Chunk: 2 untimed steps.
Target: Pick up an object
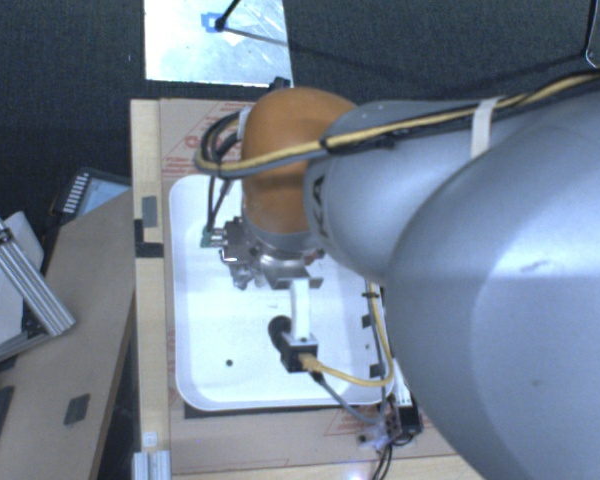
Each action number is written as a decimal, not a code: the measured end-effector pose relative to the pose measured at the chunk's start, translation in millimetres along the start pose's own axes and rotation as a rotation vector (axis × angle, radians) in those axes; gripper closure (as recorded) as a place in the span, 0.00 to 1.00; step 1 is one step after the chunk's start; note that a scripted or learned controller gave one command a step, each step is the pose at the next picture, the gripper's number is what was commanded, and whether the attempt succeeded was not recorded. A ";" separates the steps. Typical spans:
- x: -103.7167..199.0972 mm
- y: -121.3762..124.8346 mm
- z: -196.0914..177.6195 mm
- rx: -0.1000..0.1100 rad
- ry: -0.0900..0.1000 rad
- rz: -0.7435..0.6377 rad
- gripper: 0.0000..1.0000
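**Arm blocks most of the view, claw state unreadable**

The grey arm (pixel 500 268) fills the right side and runs out of the picture at the right and bottom. It covers the right edge of the white bin (pixel 205 318) and whatever sits beyond it.

The orange band (pixel 275 168) and wrist hang over the middle of the bin. I see the gripper (pixel 272 264) from above, mostly tucked under the wrist. Can't tell if the claw is released, clenched or grasping anything.

Bin contents: the visible floor is plain white on the left and front. There is one small dark speck (pixel 229 362) near the front-left, well apart from the gripper. It is too small to say whether it's an object or a mark. That is the only candidate for the pick that I can make out.

The bin sits on a tan bench (pixel 152 348). A shiny sheet (pixel 180 28) lies past the far end, cut off at the top edge.
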State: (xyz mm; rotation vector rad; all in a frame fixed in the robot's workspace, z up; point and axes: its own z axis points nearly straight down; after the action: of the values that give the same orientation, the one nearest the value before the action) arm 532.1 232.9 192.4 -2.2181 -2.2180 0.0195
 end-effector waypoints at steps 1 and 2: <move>-46.3 18.9 -63.2 -0.018 0.006 0.003 1.00; 3.5 72.2 -14.2 -0.017 0.007 -0.006 1.00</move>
State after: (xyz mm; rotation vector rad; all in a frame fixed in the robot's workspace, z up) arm 604.5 236.5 205.7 -2.2163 -2.2297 -0.0072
